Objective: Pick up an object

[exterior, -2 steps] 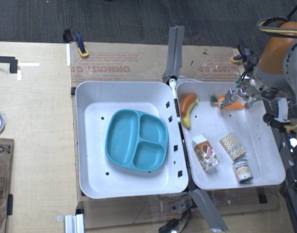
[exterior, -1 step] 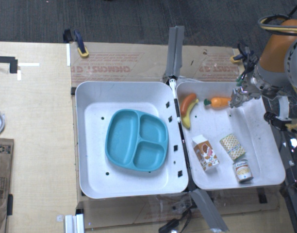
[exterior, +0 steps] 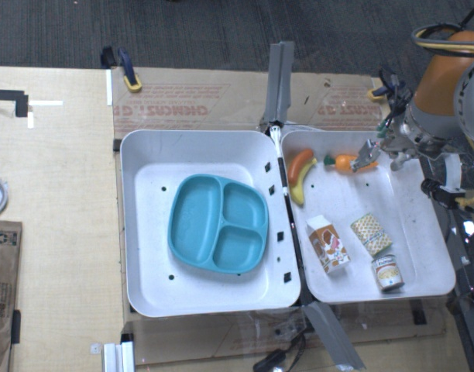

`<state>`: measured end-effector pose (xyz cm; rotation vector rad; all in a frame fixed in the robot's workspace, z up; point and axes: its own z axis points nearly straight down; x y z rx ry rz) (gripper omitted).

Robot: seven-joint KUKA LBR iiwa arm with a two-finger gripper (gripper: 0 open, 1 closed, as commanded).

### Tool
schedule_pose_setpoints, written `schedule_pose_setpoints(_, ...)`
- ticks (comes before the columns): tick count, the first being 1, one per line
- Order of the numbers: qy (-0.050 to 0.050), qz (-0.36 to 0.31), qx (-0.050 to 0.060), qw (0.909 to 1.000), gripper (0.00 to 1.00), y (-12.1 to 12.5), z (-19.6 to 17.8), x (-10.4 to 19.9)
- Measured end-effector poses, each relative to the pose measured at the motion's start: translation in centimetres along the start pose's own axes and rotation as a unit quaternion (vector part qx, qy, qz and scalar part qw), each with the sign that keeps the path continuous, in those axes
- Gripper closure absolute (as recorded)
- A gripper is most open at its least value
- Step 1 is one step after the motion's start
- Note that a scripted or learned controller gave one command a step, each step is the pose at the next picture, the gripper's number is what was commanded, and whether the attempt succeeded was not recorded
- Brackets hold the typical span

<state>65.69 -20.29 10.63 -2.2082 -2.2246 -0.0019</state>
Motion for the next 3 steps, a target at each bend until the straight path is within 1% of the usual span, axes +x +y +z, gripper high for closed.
schedule_pose_setpoints(1, -0.002, 0.000, -0.003, 1.0000, 0.00, -1.56, 1.32, -0.23)
schedule_pose_setpoints(2, -0.003, 0.000, -0.004, 1.0000, 1.00, -1.53, 0.36, -0.29)
schedule_pose_setpoints(3, -0.003, 0.000, -0.003, 1.0000, 0.00, -1.54, 0.37, -0.29)
